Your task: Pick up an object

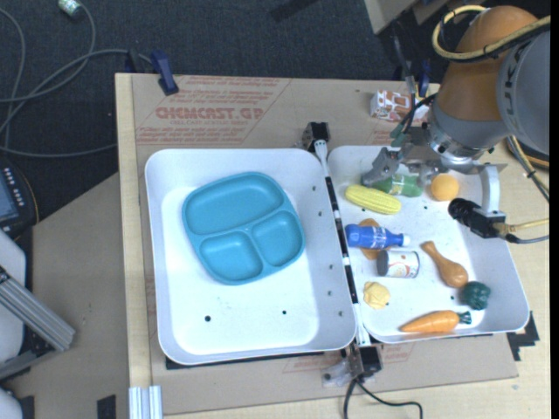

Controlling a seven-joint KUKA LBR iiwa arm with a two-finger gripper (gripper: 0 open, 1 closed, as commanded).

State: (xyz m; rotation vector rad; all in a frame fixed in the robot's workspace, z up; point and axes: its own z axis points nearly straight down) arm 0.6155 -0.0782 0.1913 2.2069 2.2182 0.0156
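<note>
The right bin (515,282) holds several toy foods: a yellow corn cob (373,200), a blue bottle (374,236), an orange ball (445,187), a small white and red can (402,264), a brown drumstick (445,264), a carrot (432,322), a dark green broccoli piece (476,295) and a pale yellow lump (376,295). My gripper (382,169) is down at the bin's far left corner, just above the corn cob. A small green item (408,184) lies right beside it, partly hidden.
The left bin (166,304) holds a blue divided plate (244,225). A black fitting with a cable (474,216) hangs off the arm over the right bin. A small printed box (389,104) lies on the cardboard behind the bins.
</note>
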